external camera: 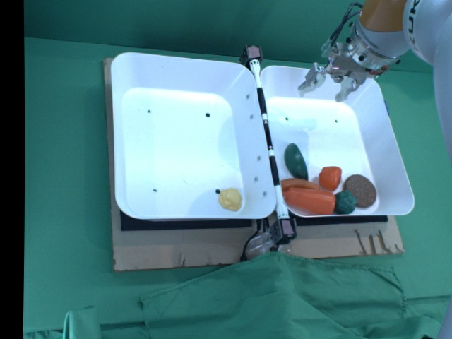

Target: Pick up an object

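My gripper point(329, 85) hangs open above the far edge of the right bin point(385, 119), with nothing between its fingers. At the near end of that bin lie a dark green oblong piece point(296, 160), a small red-orange piece point(330, 178), a long orange carrot-like piece point(308, 199), a small dark green lump point(345, 202) and a brown oval point(360, 190). A yellow lump point(229, 199) sits alone in the near right corner of the left bin point(141, 73). The gripper is well behind all of them.
A black and white rod point(263, 119) runs between the two bins. The bins rest on cardboard point(141, 249) over a green cloth. Folded green cloth point(282, 295) lies in front.
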Available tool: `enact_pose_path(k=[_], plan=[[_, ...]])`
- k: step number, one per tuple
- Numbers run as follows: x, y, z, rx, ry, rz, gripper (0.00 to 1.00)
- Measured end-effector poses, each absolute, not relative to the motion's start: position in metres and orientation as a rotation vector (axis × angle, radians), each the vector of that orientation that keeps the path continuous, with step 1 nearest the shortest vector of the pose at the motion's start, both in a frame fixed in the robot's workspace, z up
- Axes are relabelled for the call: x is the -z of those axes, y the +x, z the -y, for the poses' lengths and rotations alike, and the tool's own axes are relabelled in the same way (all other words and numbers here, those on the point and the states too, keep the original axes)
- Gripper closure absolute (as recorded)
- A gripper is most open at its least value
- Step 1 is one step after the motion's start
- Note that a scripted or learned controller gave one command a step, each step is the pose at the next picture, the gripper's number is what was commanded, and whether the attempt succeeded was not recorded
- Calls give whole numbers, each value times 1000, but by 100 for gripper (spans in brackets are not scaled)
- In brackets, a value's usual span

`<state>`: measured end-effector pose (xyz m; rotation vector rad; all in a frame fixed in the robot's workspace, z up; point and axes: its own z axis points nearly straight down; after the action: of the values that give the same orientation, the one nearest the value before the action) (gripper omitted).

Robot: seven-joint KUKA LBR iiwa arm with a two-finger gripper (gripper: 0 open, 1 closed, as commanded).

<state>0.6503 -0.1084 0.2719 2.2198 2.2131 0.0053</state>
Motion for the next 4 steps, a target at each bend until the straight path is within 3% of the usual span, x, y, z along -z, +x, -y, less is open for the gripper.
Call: enact_pose_path(k=[1, 2, 3, 4], plan=[[-195, 581, 114, 7, 2232, -2217, 0], [-186, 542, 101, -19, 2212, -2199, 0], [-186, 492, 115, -21, 2212, -2200, 0], [-185, 471, 176, -16, 2216, -2202, 0]])
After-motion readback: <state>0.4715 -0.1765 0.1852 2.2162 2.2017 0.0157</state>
